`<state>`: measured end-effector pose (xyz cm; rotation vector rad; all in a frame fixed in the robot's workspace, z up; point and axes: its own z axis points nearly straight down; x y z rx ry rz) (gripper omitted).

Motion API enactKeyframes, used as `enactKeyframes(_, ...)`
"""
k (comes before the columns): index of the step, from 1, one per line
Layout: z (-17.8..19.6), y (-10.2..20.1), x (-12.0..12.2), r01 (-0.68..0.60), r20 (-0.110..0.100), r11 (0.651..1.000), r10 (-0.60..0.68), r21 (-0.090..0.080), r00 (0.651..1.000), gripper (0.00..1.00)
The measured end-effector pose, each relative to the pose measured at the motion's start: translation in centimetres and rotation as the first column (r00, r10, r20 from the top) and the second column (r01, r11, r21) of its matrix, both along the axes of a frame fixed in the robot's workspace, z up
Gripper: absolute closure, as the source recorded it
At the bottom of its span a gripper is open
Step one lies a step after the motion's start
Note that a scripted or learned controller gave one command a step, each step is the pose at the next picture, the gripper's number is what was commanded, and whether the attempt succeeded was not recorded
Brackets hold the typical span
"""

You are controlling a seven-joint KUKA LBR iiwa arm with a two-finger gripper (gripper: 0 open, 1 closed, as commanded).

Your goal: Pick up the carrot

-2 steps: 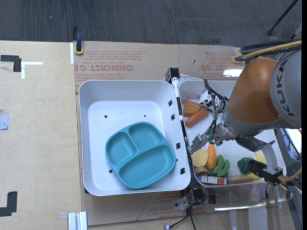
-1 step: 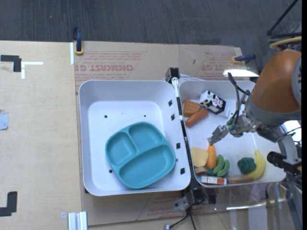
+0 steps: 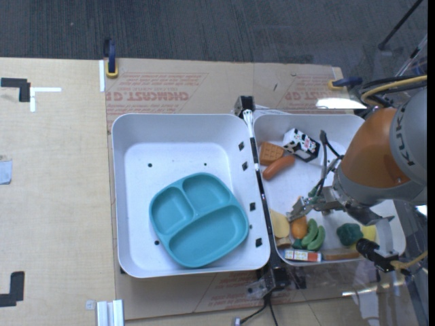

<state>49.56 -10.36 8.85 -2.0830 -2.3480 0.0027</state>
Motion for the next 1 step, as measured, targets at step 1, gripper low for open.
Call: enactKeyframes(1,0.56,-0.06,0.15,0.004,-0.002,1.0,-0.004,0.0,1.0,1.0)
